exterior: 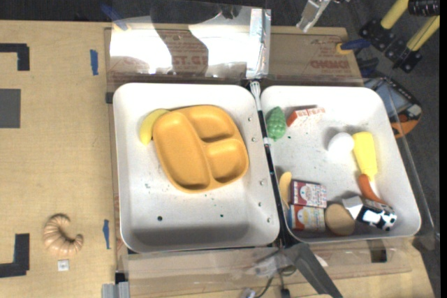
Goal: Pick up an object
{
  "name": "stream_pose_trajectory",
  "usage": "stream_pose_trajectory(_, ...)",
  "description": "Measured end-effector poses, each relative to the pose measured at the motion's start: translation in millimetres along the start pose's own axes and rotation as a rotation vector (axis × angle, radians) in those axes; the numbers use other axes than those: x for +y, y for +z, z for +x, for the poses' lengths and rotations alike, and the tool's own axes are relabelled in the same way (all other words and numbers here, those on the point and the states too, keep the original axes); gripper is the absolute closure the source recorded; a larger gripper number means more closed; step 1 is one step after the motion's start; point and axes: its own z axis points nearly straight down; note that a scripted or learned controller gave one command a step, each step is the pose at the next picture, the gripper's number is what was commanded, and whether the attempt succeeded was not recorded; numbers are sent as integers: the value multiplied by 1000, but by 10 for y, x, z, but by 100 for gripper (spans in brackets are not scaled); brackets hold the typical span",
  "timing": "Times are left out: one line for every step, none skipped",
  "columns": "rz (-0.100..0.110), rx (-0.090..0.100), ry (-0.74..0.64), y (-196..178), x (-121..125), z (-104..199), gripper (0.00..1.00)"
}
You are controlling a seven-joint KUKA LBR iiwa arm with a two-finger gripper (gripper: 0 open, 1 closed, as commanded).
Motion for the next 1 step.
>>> stream_pose_trajectory(10, 9, 108, 1199, -99, 121, 100)
